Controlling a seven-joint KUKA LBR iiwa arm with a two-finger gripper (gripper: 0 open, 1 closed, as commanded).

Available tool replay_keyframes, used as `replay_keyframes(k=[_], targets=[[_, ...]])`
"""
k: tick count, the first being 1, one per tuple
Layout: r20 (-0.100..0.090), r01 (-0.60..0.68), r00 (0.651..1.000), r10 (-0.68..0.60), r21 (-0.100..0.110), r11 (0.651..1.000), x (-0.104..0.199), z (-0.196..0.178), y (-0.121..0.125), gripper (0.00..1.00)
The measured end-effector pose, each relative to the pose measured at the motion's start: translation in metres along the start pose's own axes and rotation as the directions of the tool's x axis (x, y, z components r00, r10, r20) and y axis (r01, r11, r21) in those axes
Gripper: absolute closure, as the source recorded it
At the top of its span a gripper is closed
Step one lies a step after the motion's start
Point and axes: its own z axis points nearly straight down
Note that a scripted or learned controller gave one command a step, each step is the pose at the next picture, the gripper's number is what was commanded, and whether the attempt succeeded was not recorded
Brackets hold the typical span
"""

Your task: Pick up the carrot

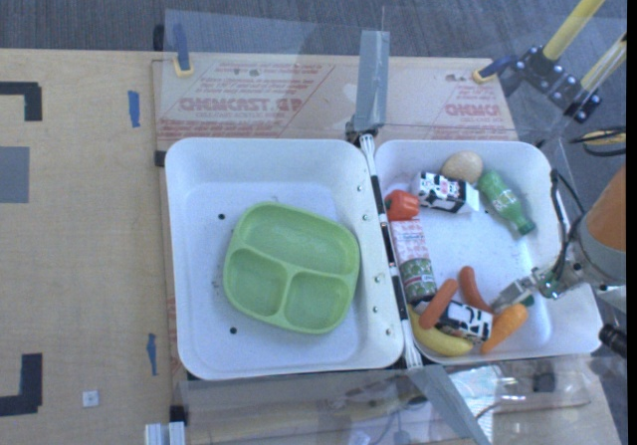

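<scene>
Carrot (506,325) lay at the near right of the right bin (542,162), beside a banana (445,341). Gripper (528,289) hovered just above it, finger opening indiscernible, nothing visibly held

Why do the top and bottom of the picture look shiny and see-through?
In the camera view, clear plastic sheets catch pale glare above and below the bins; light is soft and even, shadows faint; the carrot is sharp, the gripper slightly blurred.
</scene>
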Motion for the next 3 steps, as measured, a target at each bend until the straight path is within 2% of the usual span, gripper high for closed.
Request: replay_keyframes(k=[1,2,3], targets=[[0.012,-0.004,1.0,0.004,-0.005,1.0,-0.004,-0.011,0.0,1.0],[0.008,-0.002,1.0,0.002,-0.004,1.0,-0.003,-0.011,0.001,0.0],[0.012,-0.006,1.0,0.006,-0.008,1.0,-0.004,-0.021,0.001,1.0]])
